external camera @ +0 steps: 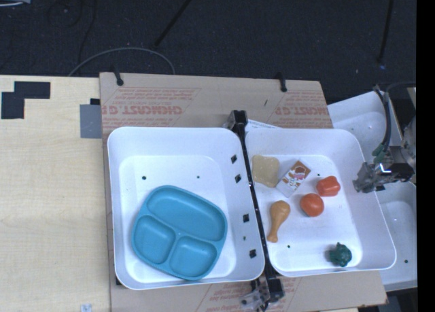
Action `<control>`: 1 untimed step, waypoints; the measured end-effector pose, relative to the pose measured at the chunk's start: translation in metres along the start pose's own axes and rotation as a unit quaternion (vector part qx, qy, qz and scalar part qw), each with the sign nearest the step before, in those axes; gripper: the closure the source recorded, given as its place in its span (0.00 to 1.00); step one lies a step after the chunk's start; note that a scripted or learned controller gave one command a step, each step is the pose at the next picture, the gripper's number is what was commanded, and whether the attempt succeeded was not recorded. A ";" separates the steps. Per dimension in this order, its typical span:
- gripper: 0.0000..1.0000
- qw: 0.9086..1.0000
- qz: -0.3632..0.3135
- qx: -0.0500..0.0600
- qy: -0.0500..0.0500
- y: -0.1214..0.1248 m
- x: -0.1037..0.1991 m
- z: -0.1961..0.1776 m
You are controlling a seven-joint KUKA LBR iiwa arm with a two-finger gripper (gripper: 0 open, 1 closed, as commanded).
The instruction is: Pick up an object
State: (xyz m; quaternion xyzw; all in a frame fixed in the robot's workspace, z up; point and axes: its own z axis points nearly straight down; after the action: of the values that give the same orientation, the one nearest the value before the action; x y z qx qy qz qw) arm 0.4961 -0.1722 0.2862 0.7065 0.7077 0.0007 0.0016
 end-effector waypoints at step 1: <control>1.00 1.000 -0.001 0.004 0.002 0.001 0.052 0.021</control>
State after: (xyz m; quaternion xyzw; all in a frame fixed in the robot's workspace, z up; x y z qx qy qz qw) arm 0.4967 -0.1197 0.2650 0.7056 0.7086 -0.0005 -0.0025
